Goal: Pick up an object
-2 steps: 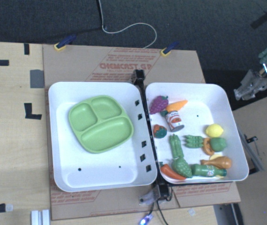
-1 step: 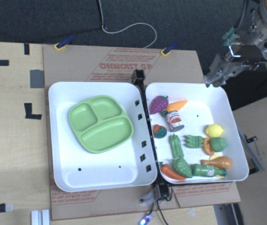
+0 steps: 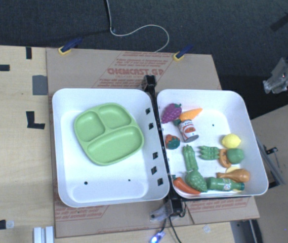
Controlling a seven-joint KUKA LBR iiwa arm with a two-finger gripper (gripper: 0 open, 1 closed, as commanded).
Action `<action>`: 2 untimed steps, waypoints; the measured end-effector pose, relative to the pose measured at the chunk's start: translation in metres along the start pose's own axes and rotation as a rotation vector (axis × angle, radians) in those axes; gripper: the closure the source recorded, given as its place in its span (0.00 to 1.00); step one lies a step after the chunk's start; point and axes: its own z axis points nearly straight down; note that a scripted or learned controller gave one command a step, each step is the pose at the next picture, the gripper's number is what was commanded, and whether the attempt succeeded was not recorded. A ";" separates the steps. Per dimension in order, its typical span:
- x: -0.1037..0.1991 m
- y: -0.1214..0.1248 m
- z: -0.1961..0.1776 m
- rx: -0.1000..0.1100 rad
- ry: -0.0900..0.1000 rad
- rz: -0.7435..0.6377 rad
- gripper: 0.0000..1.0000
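Note:
The right white bin (image 3: pixel 235 101) holds several toy foods. Purple grapes (image 3: pixel 170 112) and an orange carrot (image 3: pixel 192 113) lie at its far left, with a red-and-white can (image 3: pixel 188 130) just below them. A yellow lemon (image 3: pixel 231 140) sits above a green ball (image 3: pixel 235 155) on the right. A green pickle (image 3: pixel 190 157) lies mid-bin. Along the near wall are a green bottle (image 3: pixel 225 185) and an orange-red piece (image 3: pixel 184 187). My grey gripper (image 3: pixel 279 78) hangs at the right edge of the view, beyond the bin and well away from every object.
The left white bin (image 3: pixel 65 181) bears a light green divided plate (image 3: pixel 109 133). Both bins rest on brown cardboard (image 3: pixel 133 70) over the wooden bench. A white cable (image 3: pixel 133 32) loops across the dark floor behind.

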 end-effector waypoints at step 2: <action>0.117 0.000 0.000 0.002 0.004 -0.016 1.00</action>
